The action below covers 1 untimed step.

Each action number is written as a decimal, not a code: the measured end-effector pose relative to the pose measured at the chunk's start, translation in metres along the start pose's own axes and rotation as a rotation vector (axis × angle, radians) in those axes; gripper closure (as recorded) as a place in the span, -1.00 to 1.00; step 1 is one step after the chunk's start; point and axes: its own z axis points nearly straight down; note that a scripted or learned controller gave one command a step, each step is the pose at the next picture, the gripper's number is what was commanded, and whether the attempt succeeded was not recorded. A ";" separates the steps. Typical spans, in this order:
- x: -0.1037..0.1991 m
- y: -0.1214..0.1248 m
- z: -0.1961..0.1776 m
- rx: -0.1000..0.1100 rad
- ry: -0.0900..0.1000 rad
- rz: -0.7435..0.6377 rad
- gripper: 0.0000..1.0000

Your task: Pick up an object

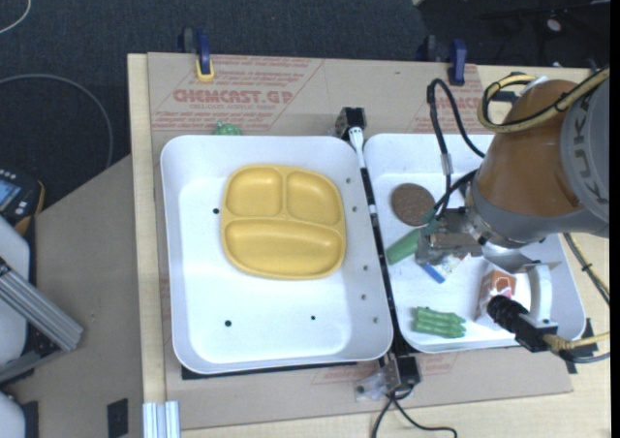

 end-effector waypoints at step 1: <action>0.106 0.000 0.004 0.004 0.001 0.000 1.00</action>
